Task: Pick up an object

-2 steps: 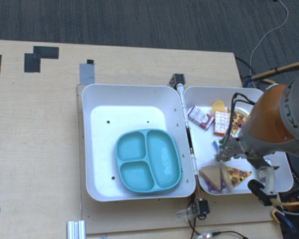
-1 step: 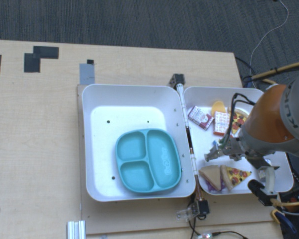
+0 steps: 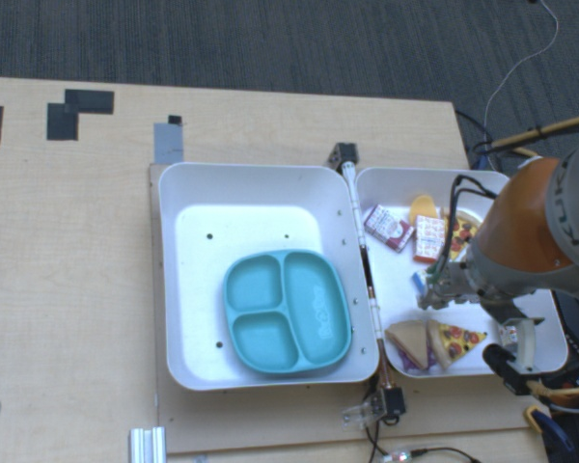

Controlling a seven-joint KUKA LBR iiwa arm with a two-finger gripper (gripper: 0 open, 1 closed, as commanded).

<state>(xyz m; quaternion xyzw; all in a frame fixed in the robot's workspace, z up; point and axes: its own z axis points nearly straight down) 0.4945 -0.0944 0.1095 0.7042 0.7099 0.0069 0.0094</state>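
Observation:
The right bin [image 3: 396,258] holds several small toy foods. A maroon and white box [image 3: 386,225] lies near its left wall, with a red and white carton [image 3: 429,237] and a yellow piece [image 3: 423,205] just right of it. A brown wedge [image 3: 413,343] and a pizza slice [image 3: 461,338] lie along the front wall. My gripper [image 3: 437,293] hangs low over the middle of this bin, just above the wedge and next to a small blue piece [image 3: 417,283]. The arm's orange band [image 3: 523,222] and grey wrist cover the bin's right half.
The left bin [image 3: 198,210] holds a teal three-compartment plate [image 3: 288,310] in its front right part. A metal clamp [image 3: 345,154] sits at the back where the bins meet. Cables and a connector [image 3: 386,405] lie at the bench's front edge.

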